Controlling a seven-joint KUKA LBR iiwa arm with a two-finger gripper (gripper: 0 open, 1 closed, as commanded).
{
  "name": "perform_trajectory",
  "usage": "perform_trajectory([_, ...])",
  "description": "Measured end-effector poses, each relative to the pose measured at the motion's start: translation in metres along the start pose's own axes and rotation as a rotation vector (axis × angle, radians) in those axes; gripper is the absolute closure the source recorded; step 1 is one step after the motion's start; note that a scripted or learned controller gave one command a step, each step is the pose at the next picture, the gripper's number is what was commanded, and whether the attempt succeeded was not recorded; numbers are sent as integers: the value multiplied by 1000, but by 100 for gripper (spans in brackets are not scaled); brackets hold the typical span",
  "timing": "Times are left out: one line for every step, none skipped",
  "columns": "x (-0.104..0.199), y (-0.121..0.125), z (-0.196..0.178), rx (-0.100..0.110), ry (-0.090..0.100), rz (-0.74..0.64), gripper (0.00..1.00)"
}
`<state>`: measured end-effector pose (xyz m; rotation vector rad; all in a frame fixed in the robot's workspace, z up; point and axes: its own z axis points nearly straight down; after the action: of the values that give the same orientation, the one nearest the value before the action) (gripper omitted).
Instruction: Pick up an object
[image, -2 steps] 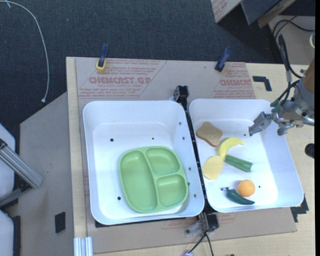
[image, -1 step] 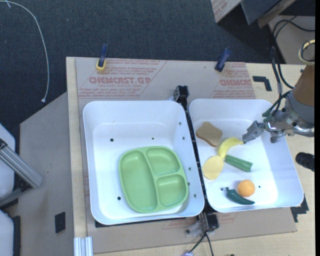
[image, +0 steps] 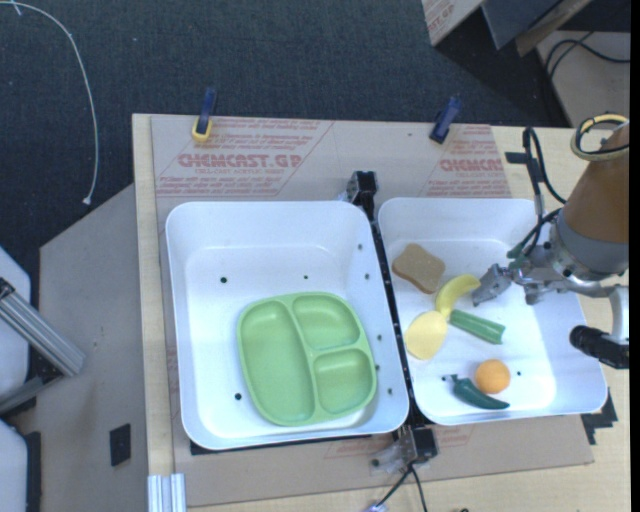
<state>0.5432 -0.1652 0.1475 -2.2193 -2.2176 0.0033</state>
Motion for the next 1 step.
perform_trajectory([-3,1,61,-3,0,1,0])
